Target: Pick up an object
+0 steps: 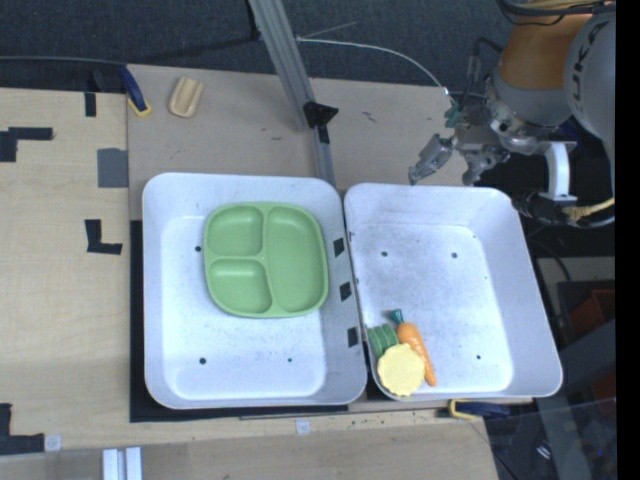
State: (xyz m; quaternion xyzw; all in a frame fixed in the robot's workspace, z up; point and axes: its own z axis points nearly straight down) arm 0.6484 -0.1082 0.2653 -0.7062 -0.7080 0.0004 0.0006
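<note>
A green divided plate point(267, 258) lies flat in the left bin point(170, 368). In the front left corner of the right bin point(500, 298) sit a yellow round toy point(402, 372), an orange carrot toy point(416, 348) and a small green piece point(381, 337), all touching one another. My gripper point(447, 171) hangs over the back rim of the right bin, well behind the toys. Its two fingers stand apart with nothing between them.
A grey metal pole point(292, 63) slants down to the gap between the bins at the back. A small tan block point(185, 97) and a blue-and-yellow clip point(135, 91) lie on the bench behind the left bin. Cables hang near the arm on the right.
</note>
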